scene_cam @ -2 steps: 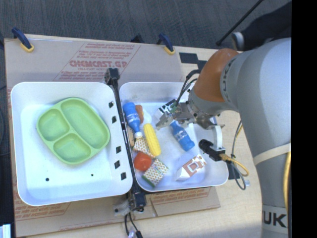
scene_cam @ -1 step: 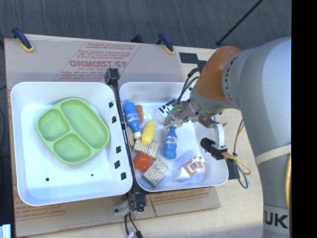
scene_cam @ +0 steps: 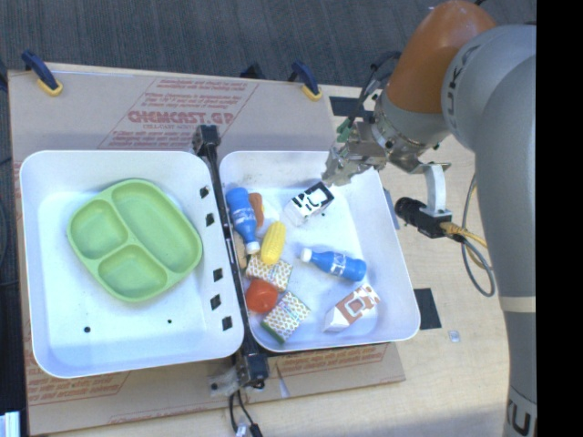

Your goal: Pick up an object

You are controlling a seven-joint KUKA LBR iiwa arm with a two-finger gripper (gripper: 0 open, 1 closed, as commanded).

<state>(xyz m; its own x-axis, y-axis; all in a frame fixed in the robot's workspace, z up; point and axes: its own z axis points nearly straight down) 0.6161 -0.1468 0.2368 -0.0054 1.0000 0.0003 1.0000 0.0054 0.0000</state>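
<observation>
The arm reaches in from three o'clock, and its gripper (scene_cam: 339, 167) hangs over the upper part of the right bin (scene_cam: 387, 209), at about one o'clock from that bin's middle. Whether it is parted or closed I cannot tell from here — the wrist hides it.

Just below it, toward seven o'clock, lies a small black-and-white toy car (scene_cam: 311, 201), tilted, near the gripper but not visibly in its hold. That looks like the likeliest target. At nine o'clock from the car sit a blue bottle (scene_cam: 241, 213) and a yellow corn cob (scene_cam: 271, 241); a second blue bottle (scene_cam: 335, 263) lies at five o'clock, a small carton (scene_cam: 352, 307) beyond it.

To do this well, I'd say the gripper should centre over the car, turn to span its narrow width, and drop straight — the car has free floor around it, so nothing should crowd the approach. The left bin (scene_cam: 36, 244) holds a green divided plate (scene_cam: 133, 238).
</observation>
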